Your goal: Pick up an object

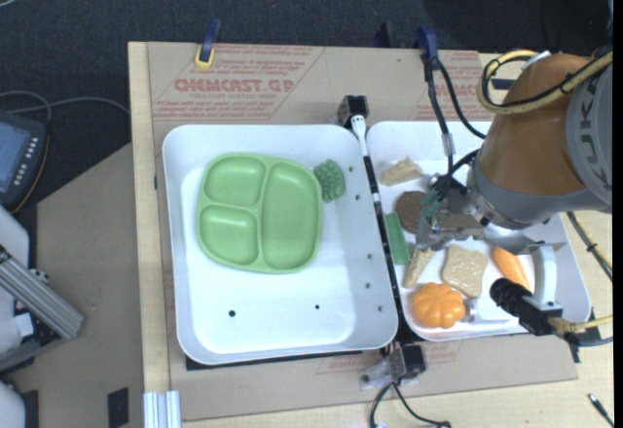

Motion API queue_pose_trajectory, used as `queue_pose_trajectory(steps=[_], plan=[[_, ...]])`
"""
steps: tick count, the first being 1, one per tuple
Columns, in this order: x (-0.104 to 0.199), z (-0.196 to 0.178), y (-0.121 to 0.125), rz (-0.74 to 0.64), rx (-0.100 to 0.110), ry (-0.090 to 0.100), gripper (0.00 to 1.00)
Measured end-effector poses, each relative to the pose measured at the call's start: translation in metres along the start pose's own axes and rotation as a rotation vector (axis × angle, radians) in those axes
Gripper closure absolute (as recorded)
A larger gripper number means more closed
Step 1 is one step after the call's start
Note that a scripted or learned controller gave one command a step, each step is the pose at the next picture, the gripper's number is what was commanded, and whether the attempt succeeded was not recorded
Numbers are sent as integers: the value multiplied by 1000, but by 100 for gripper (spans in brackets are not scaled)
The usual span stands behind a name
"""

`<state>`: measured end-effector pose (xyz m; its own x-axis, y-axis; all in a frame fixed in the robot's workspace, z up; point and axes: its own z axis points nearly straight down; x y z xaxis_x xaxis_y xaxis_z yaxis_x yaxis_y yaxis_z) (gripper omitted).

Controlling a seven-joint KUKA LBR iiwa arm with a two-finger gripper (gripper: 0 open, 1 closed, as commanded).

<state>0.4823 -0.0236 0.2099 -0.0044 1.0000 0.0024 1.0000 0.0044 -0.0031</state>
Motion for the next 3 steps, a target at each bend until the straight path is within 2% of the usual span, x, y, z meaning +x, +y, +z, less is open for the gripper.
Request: queue_pose_trajectory(steps=[1, 2, 3], plan=[[61, -14, 5, -3, -6, 0, 100], [91, -5, -2, 1, 0, -1, 100], [84, -21, -10, 6, -5, -2, 100]])
